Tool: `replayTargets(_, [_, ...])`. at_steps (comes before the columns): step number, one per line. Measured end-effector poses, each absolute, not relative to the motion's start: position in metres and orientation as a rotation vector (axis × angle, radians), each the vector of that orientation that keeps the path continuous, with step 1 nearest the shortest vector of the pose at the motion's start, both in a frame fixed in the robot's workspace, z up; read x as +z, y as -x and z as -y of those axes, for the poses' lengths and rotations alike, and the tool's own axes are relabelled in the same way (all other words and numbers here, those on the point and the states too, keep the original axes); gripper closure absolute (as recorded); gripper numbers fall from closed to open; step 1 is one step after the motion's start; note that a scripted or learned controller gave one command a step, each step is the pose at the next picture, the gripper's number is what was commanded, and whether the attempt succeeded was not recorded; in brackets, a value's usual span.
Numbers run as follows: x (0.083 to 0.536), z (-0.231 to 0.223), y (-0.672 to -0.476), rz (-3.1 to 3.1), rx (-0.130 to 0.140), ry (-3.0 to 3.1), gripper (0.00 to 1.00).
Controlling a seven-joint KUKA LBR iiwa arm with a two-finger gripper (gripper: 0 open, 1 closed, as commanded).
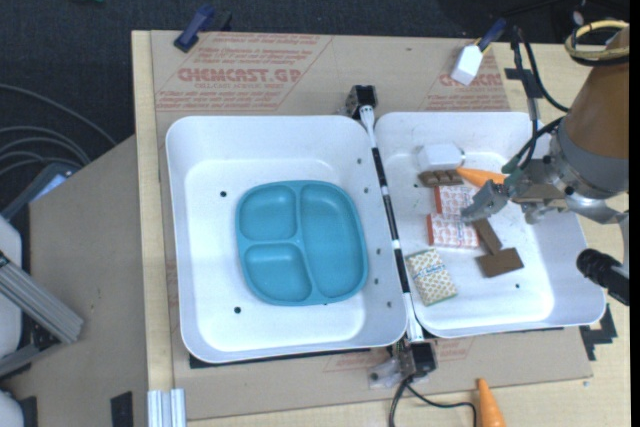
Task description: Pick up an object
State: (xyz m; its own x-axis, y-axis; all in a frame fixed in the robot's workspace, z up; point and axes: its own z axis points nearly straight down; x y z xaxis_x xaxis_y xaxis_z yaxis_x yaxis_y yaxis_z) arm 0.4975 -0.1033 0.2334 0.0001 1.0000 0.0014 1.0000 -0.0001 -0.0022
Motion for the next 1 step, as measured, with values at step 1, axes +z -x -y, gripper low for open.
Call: replayTargets(1, [0.1914, 0.0852, -0.5817, 2.222, 0.000, 2.220, 0.00])
